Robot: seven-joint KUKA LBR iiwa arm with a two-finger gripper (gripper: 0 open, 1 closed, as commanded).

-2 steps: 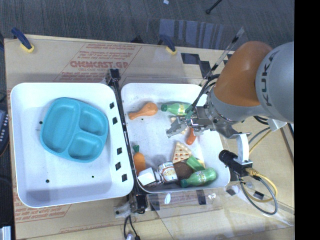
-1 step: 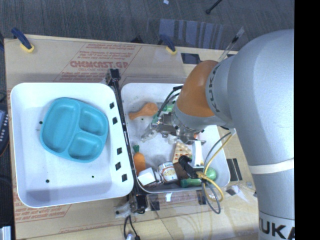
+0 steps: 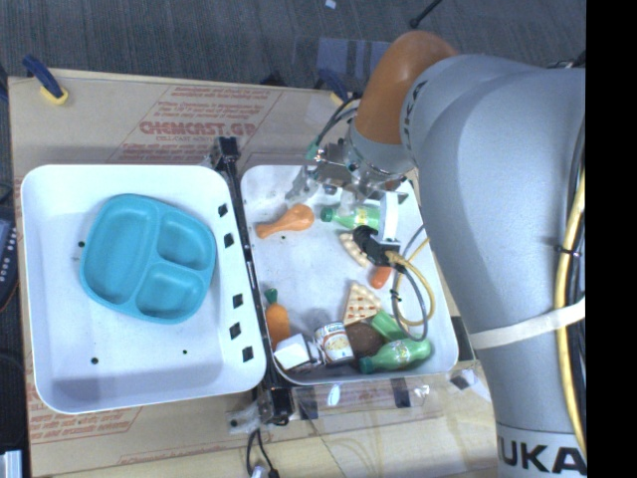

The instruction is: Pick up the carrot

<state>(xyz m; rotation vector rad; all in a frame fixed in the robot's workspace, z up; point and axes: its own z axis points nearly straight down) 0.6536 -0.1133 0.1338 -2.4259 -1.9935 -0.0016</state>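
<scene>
Glossy green bottle lying flat; tapered orange carrot beside bin wall.

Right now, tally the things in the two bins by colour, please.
Blue: 1, the divided plate
Orange: 2, the carrot and the drumstick
Green: 1, the bottle
Tan: 1, the wedge
Others by the gripper are too jumbled to sort.
Total sorted: 5

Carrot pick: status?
Gripper low at the right bin's far end, beside a chicken drumstick. Carrot untouched by the divider wall, near corner. A can close by.
</scene>
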